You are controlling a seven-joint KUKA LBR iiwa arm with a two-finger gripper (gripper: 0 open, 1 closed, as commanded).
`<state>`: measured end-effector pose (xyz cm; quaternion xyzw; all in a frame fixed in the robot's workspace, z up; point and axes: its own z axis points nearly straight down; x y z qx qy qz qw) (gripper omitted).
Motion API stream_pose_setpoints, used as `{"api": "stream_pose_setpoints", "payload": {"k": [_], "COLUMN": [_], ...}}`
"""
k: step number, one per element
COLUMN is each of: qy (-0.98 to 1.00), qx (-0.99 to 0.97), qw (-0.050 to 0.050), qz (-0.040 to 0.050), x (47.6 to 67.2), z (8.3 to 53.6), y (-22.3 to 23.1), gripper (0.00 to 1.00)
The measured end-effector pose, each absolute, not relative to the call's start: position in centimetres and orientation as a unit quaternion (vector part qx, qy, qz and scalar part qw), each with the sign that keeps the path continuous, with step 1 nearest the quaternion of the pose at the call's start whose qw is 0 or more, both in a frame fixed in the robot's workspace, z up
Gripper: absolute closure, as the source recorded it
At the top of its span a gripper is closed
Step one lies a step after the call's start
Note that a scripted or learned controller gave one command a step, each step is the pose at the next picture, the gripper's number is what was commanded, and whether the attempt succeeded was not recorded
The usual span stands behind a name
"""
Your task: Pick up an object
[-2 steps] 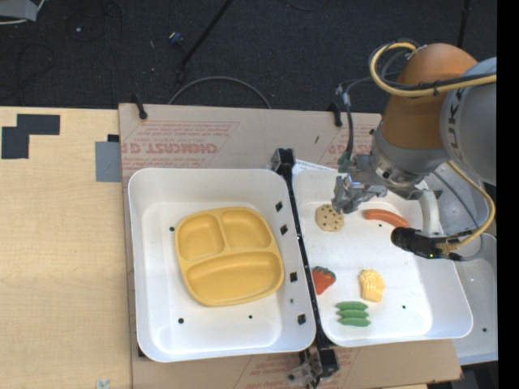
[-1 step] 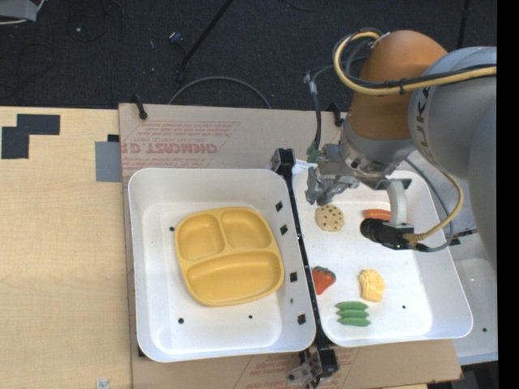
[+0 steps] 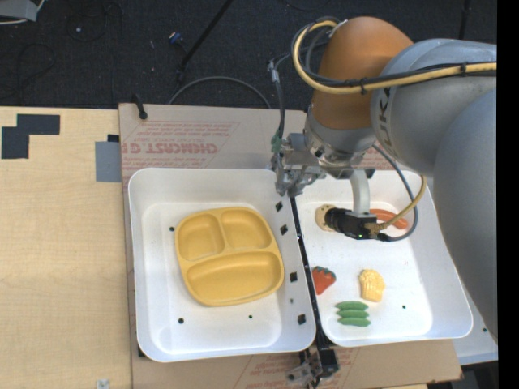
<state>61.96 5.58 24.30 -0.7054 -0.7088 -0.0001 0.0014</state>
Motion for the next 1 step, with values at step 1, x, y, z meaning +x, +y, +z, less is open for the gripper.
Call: {"api": "stream_pose_setpoints", "payload": {"k": [1], "qy": [-0.709], "qx": [-0.705], "qw": [0.001], "qz": [0.0001], "x": [62.83], "z": [24.55], "y": [10.81], "gripper": [1.00]}}
